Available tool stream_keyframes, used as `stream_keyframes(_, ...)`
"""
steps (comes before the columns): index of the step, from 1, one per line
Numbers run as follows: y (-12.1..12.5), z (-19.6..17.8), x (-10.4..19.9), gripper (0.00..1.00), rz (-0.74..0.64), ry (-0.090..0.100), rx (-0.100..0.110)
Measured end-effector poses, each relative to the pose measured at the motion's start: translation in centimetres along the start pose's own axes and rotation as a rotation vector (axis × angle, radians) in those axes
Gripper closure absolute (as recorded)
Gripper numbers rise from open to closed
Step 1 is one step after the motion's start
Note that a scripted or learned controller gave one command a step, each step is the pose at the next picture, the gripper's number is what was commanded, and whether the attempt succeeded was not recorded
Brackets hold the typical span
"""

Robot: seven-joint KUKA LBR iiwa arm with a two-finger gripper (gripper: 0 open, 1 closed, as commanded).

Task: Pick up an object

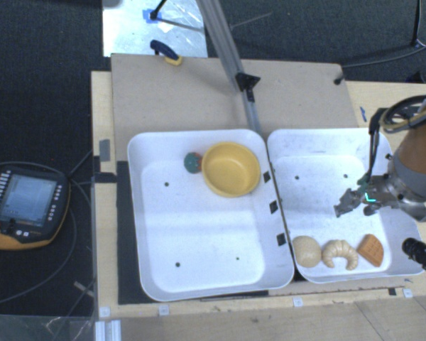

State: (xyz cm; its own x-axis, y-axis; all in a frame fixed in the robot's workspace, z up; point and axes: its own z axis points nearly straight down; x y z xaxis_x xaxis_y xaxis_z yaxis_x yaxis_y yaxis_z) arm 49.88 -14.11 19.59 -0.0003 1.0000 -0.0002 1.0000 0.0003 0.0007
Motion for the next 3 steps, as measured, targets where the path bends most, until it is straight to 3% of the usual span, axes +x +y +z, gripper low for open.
stream_keyframes(1,0.0,0.0,0.0,0.0,0.0,0.0,0.0)
stream_keyframes(3,0.5,10.8,-0.5,0.0,0.0,0.001,0.004)
